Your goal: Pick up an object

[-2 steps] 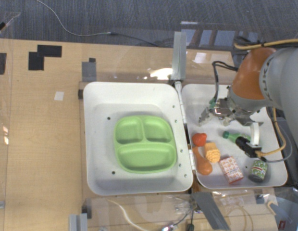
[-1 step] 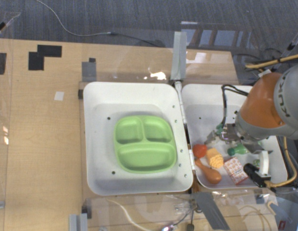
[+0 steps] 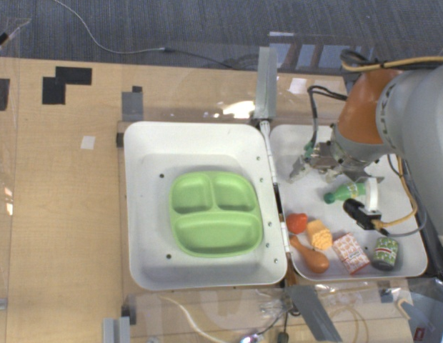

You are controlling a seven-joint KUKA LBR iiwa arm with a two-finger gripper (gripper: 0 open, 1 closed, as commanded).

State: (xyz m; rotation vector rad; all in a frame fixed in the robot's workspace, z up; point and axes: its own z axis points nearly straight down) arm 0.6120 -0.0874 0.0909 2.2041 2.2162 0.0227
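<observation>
My gripper (image 3: 309,161) hangs low over the far part of the right bin (image 3: 282,148), on the grey arm with its orange band that comes in from the right. Just right of it and nearer the front lies a small green bottle (image 3: 343,191), on its side and apart from the gripper. Along the bin's front edge sit a red tomato (image 3: 297,223), a yellow corn piece (image 3: 320,236), an orange drumstick (image 3: 310,255), a red-and-white box (image 3: 350,254) and a green can (image 3: 385,253). Nothing shows in the gripper's grasp.
The left bin (image 3: 143,148) holds a green divided plate (image 3: 214,213) at its middle. A raised divider (image 3: 273,191) separates the two bins. Bare white floor shows at the right bin's far left corner.
</observation>
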